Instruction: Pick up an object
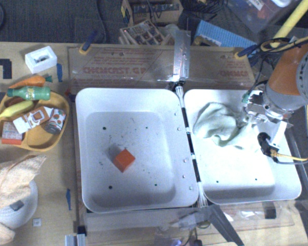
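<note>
An orange block lies in the left bin, a little left of its middle. A crumpled pale green cloth lies in the upper left part of the right bin. My gripper reaches in from the right and is down at the cloth's right edge, touching or nearly touching the fabric. The grey arm with its orange band stands over the right bin's upper right corner. The wrist body hides the gripper's tips where they meet the cloth.
A yellow bowl of toy food and packets sits left of the bins, with a beige towel below it. A white box lies at the back left. A black and yellow cable hangs from the wrist over the right bin.
</note>
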Controlling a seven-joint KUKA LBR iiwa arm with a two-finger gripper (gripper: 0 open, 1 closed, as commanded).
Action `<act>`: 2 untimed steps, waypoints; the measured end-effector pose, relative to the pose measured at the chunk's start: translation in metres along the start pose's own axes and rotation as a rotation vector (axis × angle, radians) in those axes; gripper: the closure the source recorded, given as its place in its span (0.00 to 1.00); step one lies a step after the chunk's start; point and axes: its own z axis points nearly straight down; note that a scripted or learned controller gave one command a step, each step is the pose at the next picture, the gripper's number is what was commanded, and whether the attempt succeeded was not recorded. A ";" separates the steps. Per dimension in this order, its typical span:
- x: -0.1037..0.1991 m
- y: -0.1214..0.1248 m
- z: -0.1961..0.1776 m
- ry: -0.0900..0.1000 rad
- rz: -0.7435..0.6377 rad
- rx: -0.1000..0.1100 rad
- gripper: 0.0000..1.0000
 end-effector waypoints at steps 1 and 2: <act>0.000 0.000 0.000 0.000 0.000 0.000 0.00; 0.000 0.023 0.012 -0.001 -0.158 0.004 0.00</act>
